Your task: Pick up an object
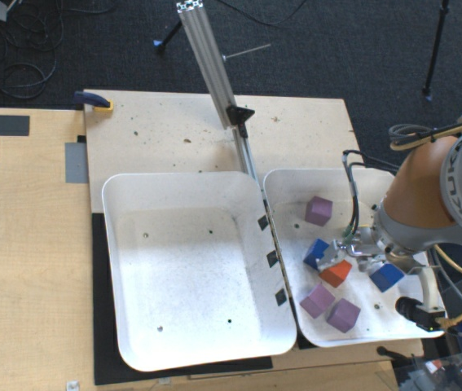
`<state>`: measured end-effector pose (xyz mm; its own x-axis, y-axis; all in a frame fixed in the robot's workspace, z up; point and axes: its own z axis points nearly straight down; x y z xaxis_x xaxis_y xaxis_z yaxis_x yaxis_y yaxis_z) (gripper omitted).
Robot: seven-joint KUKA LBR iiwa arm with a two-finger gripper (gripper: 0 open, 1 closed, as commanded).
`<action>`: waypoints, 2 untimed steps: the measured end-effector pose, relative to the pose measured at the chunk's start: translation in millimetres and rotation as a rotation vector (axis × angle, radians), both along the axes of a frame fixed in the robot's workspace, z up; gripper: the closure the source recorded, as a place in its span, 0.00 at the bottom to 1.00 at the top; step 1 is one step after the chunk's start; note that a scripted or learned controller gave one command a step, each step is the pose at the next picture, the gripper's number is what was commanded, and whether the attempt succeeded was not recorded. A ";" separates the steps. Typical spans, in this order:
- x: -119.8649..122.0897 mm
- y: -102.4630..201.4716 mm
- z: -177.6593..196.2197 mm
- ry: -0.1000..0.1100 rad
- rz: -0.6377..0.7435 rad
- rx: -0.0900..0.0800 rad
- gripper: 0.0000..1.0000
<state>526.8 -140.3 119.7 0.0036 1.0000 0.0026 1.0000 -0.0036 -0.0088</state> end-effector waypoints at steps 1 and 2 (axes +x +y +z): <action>0.7 0.5 -27.5 -0.007 -0.001 0.000 0.00; 0.0 0.0 -17.7 -0.004 -0.008 0.002 1.00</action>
<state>526.8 -140.3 102.0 0.0120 0.9999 0.0044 0.9999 -0.0120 -0.0043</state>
